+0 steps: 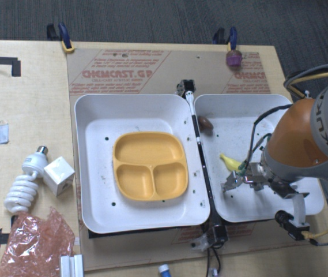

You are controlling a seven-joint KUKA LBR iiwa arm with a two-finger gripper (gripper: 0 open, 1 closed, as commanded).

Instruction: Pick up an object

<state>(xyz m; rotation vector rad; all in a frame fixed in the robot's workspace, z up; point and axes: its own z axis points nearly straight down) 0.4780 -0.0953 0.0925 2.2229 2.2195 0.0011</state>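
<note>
Low in right bin (302, 105), fingers (231, 182) apparently touching banana (230, 161).

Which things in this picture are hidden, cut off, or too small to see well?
- Gripper: too small and cluttered to judge whether it grips anything.
- Yellow object in the right bin: its right end is covered by the arm's wrist.
- Small brown object: too small to identify.
- Blue-capped item: cut off by the bottom edge.
</note>
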